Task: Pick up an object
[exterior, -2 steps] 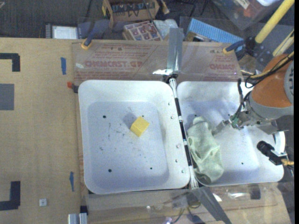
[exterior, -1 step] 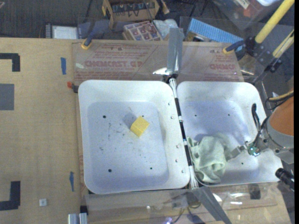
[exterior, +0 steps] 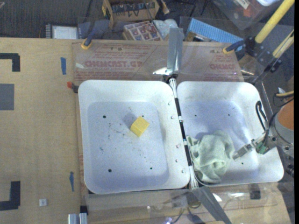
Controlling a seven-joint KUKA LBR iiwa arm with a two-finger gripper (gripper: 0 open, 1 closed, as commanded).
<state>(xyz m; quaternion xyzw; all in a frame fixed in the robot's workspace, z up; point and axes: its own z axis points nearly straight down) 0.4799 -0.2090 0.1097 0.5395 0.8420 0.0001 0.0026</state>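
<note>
Cloth [exterior: 212, 154], pale green, crumpled at lower left of right bin [exterior: 219, 97] | gripper [exterior: 244, 150] just right of it, fingers' spread cannot be told, nothing visibly held | yellow block [exterior: 139, 126] mid left bin [exterior: 124, 90] | advice: descend squarely over a raised fold.

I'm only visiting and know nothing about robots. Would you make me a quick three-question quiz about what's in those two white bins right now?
1. True or false: the yellow block lies in the left bin.
2. What lies crumpled in the right bin? A) a sponge B) a pale green cloth C) a cup
3. Fill in: the end effector is over the ____ bin.

Key: 1 true. 2 B, the pale green cloth. 3 right, beside the cloth.
</note>
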